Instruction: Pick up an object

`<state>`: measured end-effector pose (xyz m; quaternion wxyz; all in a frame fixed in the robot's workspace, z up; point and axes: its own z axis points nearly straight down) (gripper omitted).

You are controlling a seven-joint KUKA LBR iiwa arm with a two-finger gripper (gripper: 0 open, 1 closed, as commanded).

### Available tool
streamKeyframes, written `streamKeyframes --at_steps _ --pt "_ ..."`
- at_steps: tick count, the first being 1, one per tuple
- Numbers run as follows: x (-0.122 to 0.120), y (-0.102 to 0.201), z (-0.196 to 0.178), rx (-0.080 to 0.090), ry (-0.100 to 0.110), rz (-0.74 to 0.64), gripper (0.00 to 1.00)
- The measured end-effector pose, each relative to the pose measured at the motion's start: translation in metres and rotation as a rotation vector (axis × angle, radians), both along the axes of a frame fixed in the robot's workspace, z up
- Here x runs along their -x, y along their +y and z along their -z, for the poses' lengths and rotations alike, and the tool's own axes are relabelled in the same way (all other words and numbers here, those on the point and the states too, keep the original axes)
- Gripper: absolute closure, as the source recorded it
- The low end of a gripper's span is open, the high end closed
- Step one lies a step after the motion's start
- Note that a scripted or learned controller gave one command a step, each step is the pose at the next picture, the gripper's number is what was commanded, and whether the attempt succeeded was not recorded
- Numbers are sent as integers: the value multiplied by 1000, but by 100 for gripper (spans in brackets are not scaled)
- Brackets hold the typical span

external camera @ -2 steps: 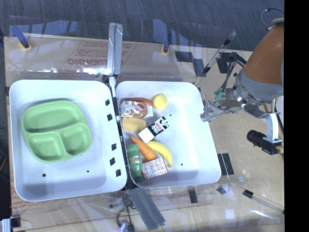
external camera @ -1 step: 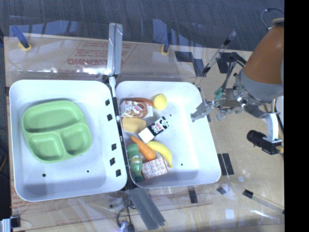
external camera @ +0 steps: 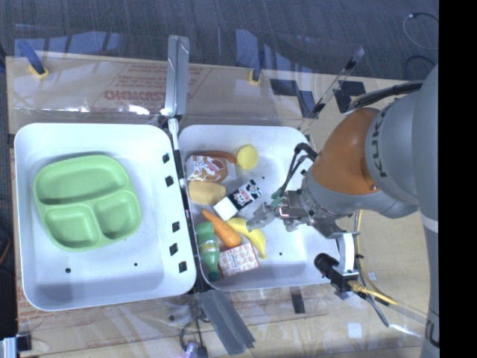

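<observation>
Two bins sit side by side on the worktop [external camera: 89, 80]. A divided tray [external camera: 87, 201] lies in the left bin [external camera: 45, 282]. Small items cluster along the left side of the right bin [external camera: 287, 144], the pincer [external camera: 262, 216] just beside them.

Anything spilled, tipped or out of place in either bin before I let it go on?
Nothing stands out. The green divided tray lies flat in the left bin. The food items are heaped against the right bin's left wall, none over the rim. The gripper is by the banana.
</observation>
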<state>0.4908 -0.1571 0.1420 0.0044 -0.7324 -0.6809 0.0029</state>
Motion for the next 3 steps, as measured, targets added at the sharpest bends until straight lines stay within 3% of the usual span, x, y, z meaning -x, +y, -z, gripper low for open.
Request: streamKeyframes --at_steps 1,2,3 --pt "8 32 42 5 -26 -63 0" --pt "-12 74 -47 1 -4 -113 0" --pt "5 52 38 7 -13 -192 0"
